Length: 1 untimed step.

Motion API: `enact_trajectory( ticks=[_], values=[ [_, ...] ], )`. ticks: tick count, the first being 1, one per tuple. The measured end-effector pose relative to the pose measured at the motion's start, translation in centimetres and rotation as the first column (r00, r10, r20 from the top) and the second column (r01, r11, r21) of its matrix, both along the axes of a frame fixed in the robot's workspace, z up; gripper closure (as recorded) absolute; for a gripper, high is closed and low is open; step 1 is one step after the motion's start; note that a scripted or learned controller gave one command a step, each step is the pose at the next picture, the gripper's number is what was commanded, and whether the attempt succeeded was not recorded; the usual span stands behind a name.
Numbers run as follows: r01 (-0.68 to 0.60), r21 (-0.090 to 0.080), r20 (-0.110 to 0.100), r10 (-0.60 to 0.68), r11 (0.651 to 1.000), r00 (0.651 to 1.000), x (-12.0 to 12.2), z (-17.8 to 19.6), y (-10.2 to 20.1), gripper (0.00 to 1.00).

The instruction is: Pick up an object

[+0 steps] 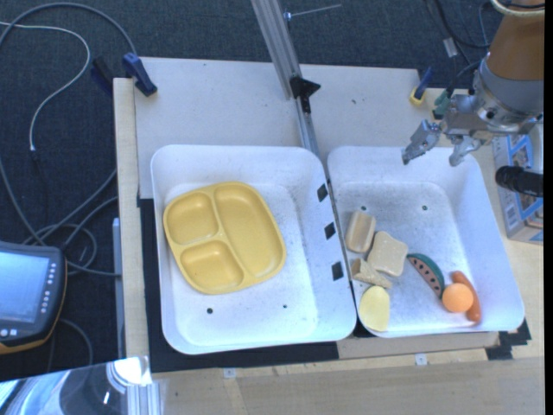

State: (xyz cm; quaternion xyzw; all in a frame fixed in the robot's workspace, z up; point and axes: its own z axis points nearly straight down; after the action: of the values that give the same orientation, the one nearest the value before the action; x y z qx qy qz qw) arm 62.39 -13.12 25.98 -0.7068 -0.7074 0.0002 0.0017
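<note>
**Even overhead light, slightly soft picture**

The bench (216,93) is being lit brightly and evenly from above. Only faint, short shadows are being cast beside the yellow tray (225,236) and the small items in the right bin (497,232). A bright glare patch is being reflected at the lower left corner. Fine detail is being softened throughout, and the dark floor is being rendered grainy.

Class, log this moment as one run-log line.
hand: open, above right bin's far edge | holding: nothing | food: near corner | yellow tray: left bin
</note>
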Motion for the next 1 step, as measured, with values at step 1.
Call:
enact_trajectory(
  ticks=[1],
  values=[
    [0.0, 0.0, 0.0, 0.0, 1.0, 1.0, 0.0, 0.0, 0.0, 0.0]
  ],
)
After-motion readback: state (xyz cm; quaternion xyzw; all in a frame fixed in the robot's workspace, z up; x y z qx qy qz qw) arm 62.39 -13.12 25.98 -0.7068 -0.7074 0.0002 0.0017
